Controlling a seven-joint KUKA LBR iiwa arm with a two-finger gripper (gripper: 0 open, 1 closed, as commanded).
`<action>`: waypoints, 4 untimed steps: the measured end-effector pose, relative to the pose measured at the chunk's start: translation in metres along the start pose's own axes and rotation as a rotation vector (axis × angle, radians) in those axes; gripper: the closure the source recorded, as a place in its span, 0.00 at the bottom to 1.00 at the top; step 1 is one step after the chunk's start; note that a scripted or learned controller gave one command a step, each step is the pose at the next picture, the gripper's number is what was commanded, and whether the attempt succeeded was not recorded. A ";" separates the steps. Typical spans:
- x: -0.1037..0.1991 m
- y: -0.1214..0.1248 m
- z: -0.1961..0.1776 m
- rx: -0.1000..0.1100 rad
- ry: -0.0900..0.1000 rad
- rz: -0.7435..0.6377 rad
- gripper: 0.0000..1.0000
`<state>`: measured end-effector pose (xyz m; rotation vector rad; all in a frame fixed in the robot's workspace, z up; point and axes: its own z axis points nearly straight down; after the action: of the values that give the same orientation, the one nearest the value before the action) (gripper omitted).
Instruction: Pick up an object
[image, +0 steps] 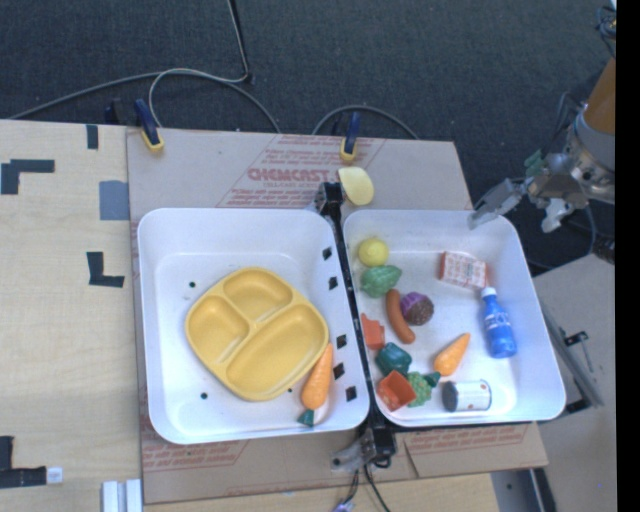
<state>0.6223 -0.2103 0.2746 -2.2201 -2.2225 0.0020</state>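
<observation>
Lowest in frame, silver can (467, 396) lying on its side at the right bin's (530, 290) near rim. Gripper (520, 198) hovering above that bin's far right corner, fingers spread wide, carrying nothing. Nearest to it: red-and-white packet (463, 269), then blue bottle (497, 322) just beside. Further out, purple ball (417, 308) touching sausage (400, 315), yellow ball (373, 251), green vegetable (380, 279), carrot (451, 353), red pepper (394, 389). Left bin (165, 300) holding yellow divided plate (257, 332), second carrot (317, 378) leaning against the plate's edge
</observation>
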 end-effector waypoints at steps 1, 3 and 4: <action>0.060 0.029 0.105 0.003 0.002 -0.001 0.00; 0.079 -0.034 0.179 -0.006 -0.003 0.000 1.00; 0.135 -0.023 0.071 -0.004 0.001 -0.002 1.00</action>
<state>0.5995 -0.0749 0.2031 -2.2192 -2.2262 -0.0034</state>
